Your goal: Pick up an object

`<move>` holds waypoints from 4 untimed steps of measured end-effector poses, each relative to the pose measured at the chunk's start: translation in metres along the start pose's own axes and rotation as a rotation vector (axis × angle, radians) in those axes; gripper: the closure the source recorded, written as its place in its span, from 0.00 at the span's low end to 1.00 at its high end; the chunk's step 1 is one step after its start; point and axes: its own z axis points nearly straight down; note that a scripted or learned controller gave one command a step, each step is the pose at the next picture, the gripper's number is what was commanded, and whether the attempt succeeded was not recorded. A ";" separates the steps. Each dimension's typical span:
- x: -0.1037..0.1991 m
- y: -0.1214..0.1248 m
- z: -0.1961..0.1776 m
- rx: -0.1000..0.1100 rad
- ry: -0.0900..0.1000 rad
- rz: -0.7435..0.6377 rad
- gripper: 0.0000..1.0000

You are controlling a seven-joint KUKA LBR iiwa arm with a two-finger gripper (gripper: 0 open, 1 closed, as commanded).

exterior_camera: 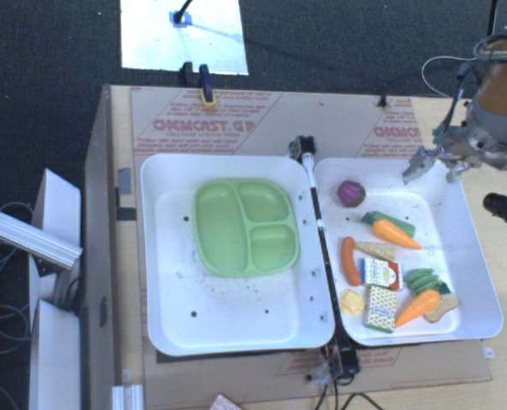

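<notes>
Nothing picked yet; whole grasp left to do. Gripper over far edge of right bin, jaws apart, nothing between them. Toys all lying in right bin: purple ball nearest, just inward of jaws near far-left corner; carrot below it toward middle; rest clustered at near edge. Left bin with green tray, untouched.

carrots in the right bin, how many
2. One carrot lies below the purple ball; the other carrot sits near the front right corner. None seem hidden.
</notes>
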 end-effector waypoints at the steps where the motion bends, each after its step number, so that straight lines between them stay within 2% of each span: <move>1: 0.054 0.010 0.106 0.001 0.001 -0.002 0.00; 2: 0.089 0.020 0.105 -0.001 0.001 -0.002 0.00; 3: 0.104 -0.013 0.105 0.001 0.001 0.002 0.00; 4: 0.110 -0.035 0.106 0.002 0.001 0.002 0.00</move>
